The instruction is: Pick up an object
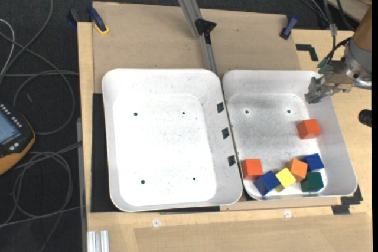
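Item: orange cube (308, 128), lying alone mid right bin (336, 127) | Gripper (314, 93): above bin's far right rim, jaw state cannot tell | Handling: likely light, rigid, smooth; pinch two opposite flat faces | Others: block cluster (286, 174) crowded at near edge

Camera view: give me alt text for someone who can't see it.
The gripper hangs over the right bin's far right corner, above a lone orange block. Six more blocks cluster along the bin's near edge. The left bin sits alongside.
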You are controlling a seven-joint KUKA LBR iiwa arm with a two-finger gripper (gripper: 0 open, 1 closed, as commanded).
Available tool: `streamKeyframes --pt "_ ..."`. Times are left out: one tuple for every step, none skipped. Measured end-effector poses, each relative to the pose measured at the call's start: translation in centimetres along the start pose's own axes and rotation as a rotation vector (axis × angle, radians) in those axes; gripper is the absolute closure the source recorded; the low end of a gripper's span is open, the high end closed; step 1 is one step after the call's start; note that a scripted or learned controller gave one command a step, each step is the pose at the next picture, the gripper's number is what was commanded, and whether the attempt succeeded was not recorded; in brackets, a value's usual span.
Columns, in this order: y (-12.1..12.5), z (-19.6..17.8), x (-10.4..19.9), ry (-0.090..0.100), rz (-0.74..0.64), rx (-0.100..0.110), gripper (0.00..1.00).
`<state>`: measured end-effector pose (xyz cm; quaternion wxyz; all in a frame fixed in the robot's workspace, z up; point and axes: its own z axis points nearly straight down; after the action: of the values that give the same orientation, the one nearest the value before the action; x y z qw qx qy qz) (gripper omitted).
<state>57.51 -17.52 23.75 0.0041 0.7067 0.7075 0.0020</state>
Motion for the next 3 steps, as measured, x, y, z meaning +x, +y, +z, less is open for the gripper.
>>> streamKeyframes --pt "0.1 -0.9 0.0 0.002 0.0 0.005 1.0" --pt "0.8 -0.8 6.2 0.006 -0.006 0.009 1.0" --pt "2.9 -0.3 12.1 0.005 -0.007 0.007 1.0"
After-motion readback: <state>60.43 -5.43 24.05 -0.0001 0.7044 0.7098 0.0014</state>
